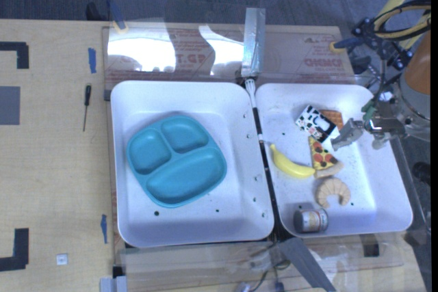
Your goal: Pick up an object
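Objects crowding the right bin [383, 208], 5 of them, none lifted yet. Going by size: sitting alone in the left bin [130, 215], the blue divided plate [178, 159], well apart from the action. Reaching in from the right, the grey arm, with the gripper [344, 135] hanging low over the right bin's upper middle. Lying just left of centre in that bin, the banana [291, 164], long axis running from upper left to lower right, curving toward the gripper's side. Sitting just under the fingertip [340, 138], the pizza slice [322, 155], long axis running up and down, its upper end nearest the gripper. Poking out above and to the left, touching the slice's top, the black-and-white patterned block [313, 121]. Resting below the slice, the croissant [332, 191]; lower still, near the bin's front wall, the small metal can [311, 219]. Looking like the pizza slice being nearest, directly below and slightly left of the gripper. Fingers: open or closed, cannot tell from this angle; nothing visibly between them.
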`<move>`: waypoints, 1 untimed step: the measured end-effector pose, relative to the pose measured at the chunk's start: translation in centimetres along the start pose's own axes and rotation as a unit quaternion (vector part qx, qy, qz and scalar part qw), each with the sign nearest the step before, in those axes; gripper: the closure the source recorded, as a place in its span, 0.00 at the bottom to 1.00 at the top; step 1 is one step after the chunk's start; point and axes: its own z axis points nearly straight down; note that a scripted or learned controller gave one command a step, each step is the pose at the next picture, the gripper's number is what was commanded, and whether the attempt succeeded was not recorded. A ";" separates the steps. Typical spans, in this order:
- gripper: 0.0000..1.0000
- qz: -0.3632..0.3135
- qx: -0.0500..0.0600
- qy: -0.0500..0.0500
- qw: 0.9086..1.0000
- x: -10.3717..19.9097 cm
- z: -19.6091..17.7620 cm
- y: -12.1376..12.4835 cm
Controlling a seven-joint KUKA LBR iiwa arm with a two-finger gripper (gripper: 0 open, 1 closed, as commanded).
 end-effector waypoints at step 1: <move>0.00 -0.014 0.000 0.000 1.000 -2.5 15.6 2.9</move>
